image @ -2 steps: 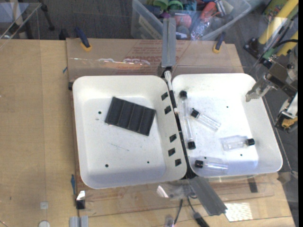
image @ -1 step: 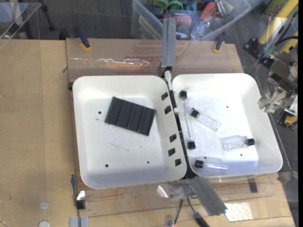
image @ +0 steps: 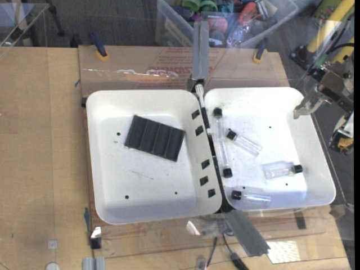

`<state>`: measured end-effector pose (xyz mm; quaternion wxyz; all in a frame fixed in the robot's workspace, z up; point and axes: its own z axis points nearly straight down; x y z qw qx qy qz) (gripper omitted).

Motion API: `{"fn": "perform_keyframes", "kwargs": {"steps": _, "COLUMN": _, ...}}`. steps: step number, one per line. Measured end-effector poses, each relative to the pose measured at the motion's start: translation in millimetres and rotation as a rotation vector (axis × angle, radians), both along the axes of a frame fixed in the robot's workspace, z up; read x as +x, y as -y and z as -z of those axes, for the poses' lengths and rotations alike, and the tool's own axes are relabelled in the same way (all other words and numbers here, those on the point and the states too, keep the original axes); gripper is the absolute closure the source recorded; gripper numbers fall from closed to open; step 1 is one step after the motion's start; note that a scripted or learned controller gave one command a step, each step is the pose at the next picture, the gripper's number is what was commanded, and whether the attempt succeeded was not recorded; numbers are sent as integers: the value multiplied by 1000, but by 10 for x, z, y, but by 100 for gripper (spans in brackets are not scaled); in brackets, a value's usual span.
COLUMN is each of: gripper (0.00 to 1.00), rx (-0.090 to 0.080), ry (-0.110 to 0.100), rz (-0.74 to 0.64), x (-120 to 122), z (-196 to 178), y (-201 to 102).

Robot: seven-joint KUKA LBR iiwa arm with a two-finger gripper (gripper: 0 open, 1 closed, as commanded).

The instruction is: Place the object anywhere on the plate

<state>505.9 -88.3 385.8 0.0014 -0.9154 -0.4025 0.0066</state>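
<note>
Two white bins sit side by side, the left bin [image: 112, 201] holding a dark ridged plate [image: 154, 138]. Right of that plate, four clear black-capped vials [image: 243, 142] lie scattered in the right bin [image: 315, 151]. The gripper [image: 306, 107] hovers over that bin's far right rim; its opening cannot be told.

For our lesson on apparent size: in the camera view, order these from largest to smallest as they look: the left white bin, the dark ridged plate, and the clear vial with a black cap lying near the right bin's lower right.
1. Left white bin
2. Dark ridged plate
3. Clear vial
</note>
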Motion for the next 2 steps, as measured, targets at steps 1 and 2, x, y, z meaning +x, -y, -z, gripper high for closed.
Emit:
{"fn": "perform_keyframes", "kwargs": {"steps": 1, "gripper": 100, "rx": -1, "ry": -1, "rz": -3, "x": 8, "z": -96, "y": -7}}
{"fn": "perform_keyframes", "kwargs": {"steps": 2, "gripper": 0, "rx": -1, "ry": -2, "rz": -4, "x": 8, "z": -94, "y": -11}}
